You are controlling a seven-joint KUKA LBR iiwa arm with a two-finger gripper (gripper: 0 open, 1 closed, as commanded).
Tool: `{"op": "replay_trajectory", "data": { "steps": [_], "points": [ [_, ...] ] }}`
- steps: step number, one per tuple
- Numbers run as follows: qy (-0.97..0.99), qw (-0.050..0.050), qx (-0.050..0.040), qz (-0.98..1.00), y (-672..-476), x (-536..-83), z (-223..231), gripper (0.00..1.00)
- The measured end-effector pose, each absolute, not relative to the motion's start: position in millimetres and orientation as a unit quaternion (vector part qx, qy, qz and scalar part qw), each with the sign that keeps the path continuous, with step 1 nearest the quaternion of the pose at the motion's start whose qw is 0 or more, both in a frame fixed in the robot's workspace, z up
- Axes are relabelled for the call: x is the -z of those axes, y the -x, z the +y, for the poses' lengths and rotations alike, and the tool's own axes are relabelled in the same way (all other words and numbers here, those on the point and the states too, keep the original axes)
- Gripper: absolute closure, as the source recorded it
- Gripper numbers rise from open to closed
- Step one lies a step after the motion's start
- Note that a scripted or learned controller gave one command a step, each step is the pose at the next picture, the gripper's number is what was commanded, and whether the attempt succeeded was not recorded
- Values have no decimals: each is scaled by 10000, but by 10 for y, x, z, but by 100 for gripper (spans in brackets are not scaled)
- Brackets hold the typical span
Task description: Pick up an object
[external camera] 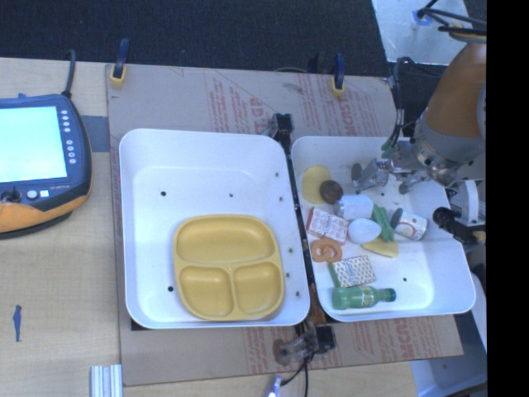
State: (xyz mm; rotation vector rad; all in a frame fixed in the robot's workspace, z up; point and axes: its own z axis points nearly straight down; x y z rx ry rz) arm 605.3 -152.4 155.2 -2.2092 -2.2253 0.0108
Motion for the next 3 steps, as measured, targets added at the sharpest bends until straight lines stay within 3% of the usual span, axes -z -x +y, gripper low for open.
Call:
{"op": "replay_trajectory", "data": {
  "steps": [1, 2, 3],
  "points": [
    [7045, 2, -24, -7097, -6451, -918, -1656, 0],
    [7052, 15, -26, -7090, -5738, -915, -1862, 0],
    [7052, 28, -23, -7090, -6552, -909, -1902, 0]
  ]
}}
